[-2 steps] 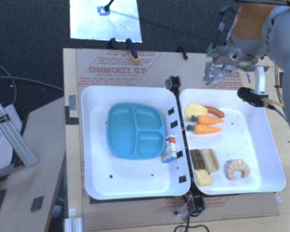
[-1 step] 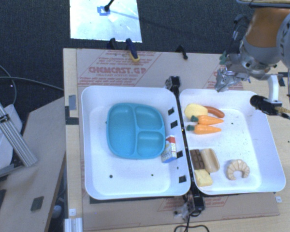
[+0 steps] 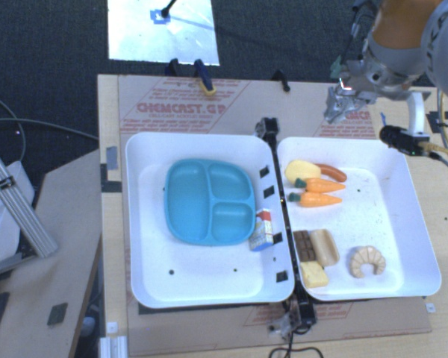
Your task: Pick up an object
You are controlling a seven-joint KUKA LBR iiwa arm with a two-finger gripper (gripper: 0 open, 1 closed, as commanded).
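Dark carpet surrounded the desk (image 3: 75, 200), and over its far right corner we saw the tool (image 3: 342, 110) hanging above the rim of the right bin (image 3: 414, 200), carrying nothing that we could see. Whether its tips were apart or together we could not tell; they were too small and blurred against the cardboard sheet (image 3: 187, 103) below.

Nearest the tool, inside the right bin's far half, lay a yellow lemon-like piece (image 3: 302, 171), a sausage (image 3: 333, 174) and two carrots (image 3: 322, 186) close together. Farther toward the near edge sat a chocolate bar (image 3: 303, 245), a slice of bread (image 3: 324, 246), a cheese block (image 3: 314, 274) and a croissant (image 3: 366, 260), the last apart from the rest.

Beyond the divider, the left bin (image 3: 145, 274) held a blue plate (image 3: 209, 201) with a small carton (image 3: 262, 230) touching its right edge.

We judged the pick had not begun: the arm was at the approach stage. The next move called for travelling over a chosen piece and descending; the croissant, standing free, looked easiest.
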